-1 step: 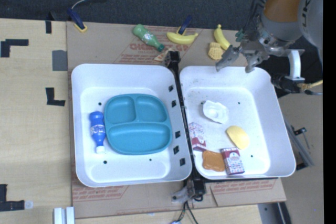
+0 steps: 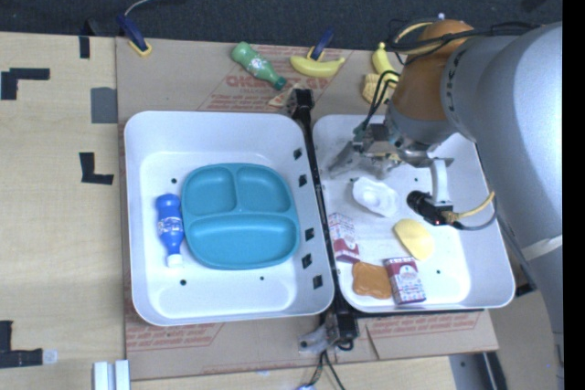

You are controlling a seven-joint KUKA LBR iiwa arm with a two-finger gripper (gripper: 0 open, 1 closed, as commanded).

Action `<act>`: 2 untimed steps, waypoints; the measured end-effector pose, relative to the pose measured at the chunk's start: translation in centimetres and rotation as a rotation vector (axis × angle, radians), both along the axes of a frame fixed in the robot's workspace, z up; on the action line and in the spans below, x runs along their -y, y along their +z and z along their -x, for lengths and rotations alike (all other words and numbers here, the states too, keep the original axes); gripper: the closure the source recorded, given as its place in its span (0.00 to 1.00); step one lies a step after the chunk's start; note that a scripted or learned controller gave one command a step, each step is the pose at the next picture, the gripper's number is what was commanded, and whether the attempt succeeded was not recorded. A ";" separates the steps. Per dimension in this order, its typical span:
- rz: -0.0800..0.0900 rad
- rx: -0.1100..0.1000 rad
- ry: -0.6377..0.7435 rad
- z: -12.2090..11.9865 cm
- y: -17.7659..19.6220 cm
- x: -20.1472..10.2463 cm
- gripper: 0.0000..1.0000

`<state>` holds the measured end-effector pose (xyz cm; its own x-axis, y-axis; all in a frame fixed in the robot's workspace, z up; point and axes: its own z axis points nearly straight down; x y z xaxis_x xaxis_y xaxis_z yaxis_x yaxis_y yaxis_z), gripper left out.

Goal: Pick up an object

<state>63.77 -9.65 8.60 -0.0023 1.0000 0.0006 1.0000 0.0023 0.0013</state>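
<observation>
White object (image 2: 373,195) beneath the gripper (image 2: 363,151), right bin (image 2: 475,288).
It lies near the bin's centre, toward the far edge; the gripper's fingers stand spread just above it, gripping nothing.

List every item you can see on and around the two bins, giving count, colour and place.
Divided plate: 1, blue, left bin.
Bottle: 1, blue, left bin, beside the plate.
White object: 1, right bin.
Yellow object: 1, right bin.
Brown object: 1, right bin, front.
Red box: 1, right bin, front.
Green bottle: 1, behind the bins.
Banana: 1, yellow, behind the bins.
Gripper: 1, grey, over the right bin.
</observation>
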 end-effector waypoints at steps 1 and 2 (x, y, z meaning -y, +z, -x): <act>0.001 0.001 0.000 -3.1 -0.1 0.7 0.00; 0.002 0.000 -0.002 3.3 0.0 0.3 0.00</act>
